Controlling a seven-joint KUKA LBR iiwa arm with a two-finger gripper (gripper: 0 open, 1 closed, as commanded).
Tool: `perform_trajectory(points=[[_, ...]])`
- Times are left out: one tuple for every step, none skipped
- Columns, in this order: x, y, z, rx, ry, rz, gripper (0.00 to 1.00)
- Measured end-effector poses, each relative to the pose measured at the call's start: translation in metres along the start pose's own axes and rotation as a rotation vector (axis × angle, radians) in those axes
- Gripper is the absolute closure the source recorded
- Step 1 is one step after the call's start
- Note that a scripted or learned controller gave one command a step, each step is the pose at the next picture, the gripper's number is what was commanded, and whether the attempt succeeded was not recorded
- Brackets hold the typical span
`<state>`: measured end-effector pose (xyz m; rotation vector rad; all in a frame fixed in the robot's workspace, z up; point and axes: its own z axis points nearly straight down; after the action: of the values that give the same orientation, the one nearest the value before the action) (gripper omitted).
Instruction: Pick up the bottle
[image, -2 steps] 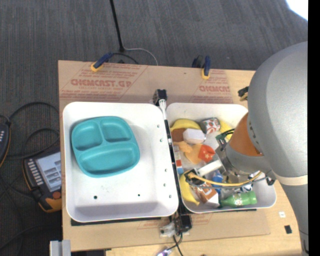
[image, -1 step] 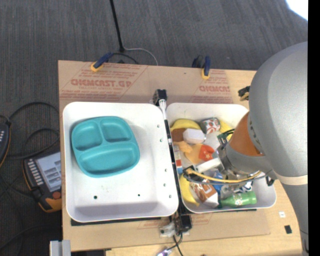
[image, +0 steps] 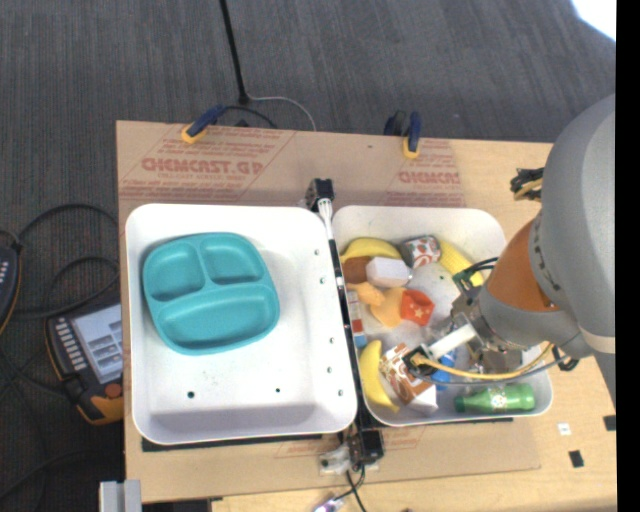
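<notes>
The bottle (image: 497, 401) is green and lies on its side in the front right corner of the right bin (image: 482, 214). My gripper (image: 447, 346) hangs low over the middle of that bin, just up and left of the bottle and apart from it. It sits close above a brown and white carton (image: 404, 372). The grey wrist with its orange band (image: 518, 284) covers the bin's right side. Yellow cables loop between the gripper and the bottle.
The right bin is crowded: a banana (image: 371, 374) at front left, another banana (image: 364, 247) at the back, a small can (image: 421, 250) and a red and orange toy (image: 414, 306). A teal divided plate (image: 210, 291) lies in the left bin (image: 137, 330).
</notes>
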<state>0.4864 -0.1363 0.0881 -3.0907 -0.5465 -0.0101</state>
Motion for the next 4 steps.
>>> perform_trajectory(points=[[-0.012, 0.023, -0.002, 0.032, -0.003, -0.37, 0.0], [0.01, -0.03, -0.001, -0.006, -0.004, -0.35, 0.0], [0.01, -0.03, -0.011, -0.005, -0.003, -0.35, 1.0], [0.031, -0.093, -0.095, 0.0, -0.01, -0.125, 1.0]])
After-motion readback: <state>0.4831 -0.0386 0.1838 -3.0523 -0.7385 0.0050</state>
